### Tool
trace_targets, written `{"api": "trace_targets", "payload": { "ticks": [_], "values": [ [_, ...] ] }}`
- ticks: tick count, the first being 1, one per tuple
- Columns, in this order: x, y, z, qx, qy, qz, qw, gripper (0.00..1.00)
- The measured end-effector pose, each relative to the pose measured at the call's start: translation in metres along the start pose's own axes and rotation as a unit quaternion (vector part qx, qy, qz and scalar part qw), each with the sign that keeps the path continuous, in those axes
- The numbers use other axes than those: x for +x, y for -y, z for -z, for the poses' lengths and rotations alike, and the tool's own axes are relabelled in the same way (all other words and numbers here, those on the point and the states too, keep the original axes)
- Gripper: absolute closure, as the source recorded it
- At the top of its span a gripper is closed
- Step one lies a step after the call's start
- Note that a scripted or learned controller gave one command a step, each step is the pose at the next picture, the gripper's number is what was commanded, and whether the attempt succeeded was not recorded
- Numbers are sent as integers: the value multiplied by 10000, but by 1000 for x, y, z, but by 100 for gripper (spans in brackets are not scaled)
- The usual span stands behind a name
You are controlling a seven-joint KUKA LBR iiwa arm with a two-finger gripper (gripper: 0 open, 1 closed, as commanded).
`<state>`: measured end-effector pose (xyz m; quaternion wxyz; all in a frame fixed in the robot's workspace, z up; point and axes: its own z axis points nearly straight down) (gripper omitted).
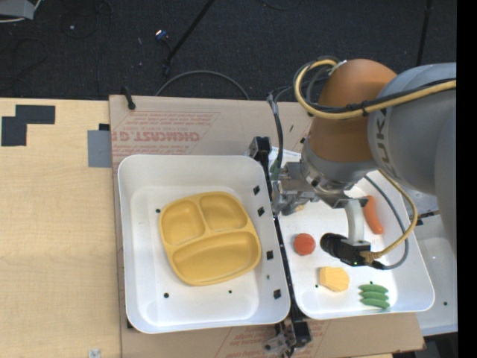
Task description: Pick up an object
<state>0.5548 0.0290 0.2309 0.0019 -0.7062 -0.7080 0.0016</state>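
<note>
Bench [59,237], pale wood, carrying a sheet of cardboard [171,129] with red print, on which two shallow white bins sit side by side, edges touching. Left bin [141,304]: one yellow divided plate [210,237], three compartments, lying flat near the middle, slightly askew. Right bin [417,289]: four small items, all resting on the bin floor and apart from one another. Item one, a red round piece [303,244], near the bin's left wall, closest of the four to the gripper. Item two, a yellow wedge [335,279], towards the near edge, below and right of the red piece. Item three, a cluster of green pods [374,296], just right of the wedge, near the bin's front right corner. Item four, an orange carrot [373,215], lying roughly lengthwise further back, beside the arm. Arm [417,118], grey with an orange band [350,88], reaching in from the right and hanging over the rear half of the right bin. Gripper [289,194] down at the rear left of that bin, by the wall shared with the left bin; the wrist masks it, so I cannot tell whether it is open or closed.
</note>
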Motion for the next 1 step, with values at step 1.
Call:
{"api": "trace_targets", "payload": {
  "ticks": [1],
  "values": [
    [50, 11, 9, -8, -2, 11, 10000, 100]
  ]
}}
